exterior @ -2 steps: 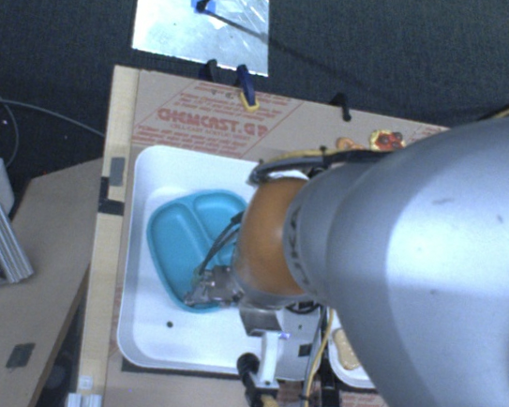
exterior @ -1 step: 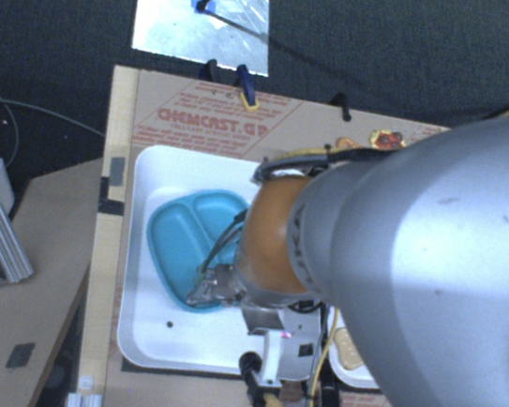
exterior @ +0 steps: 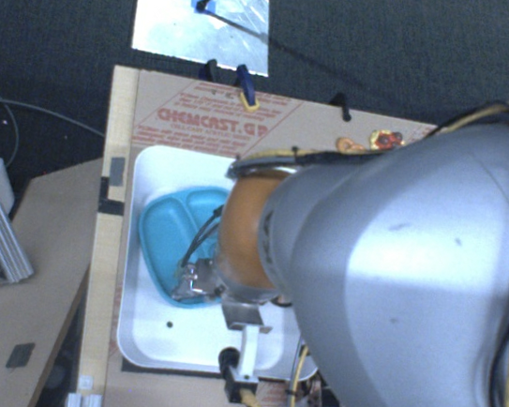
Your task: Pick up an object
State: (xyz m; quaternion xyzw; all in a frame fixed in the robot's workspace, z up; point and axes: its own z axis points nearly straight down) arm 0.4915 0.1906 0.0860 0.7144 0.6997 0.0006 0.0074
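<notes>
Lying at centre-left of frame: smooth, glossy blue plastic tray [exterior: 173, 231], rounded, compartmented, inside shallow white bin [exterior: 134, 341]. Matte grey arm [exterior: 397, 267], orange-banded, overhangs; gripper [exterior: 193, 284] touches tray's lower edge, jaw state indiscernible.

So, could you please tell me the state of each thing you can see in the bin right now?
Blue tray: lying flat in the bin, hollow side up, partly covered by the arm.
White bin: upright, holding the tray.
Arm: reaching down over the bin.
</notes>
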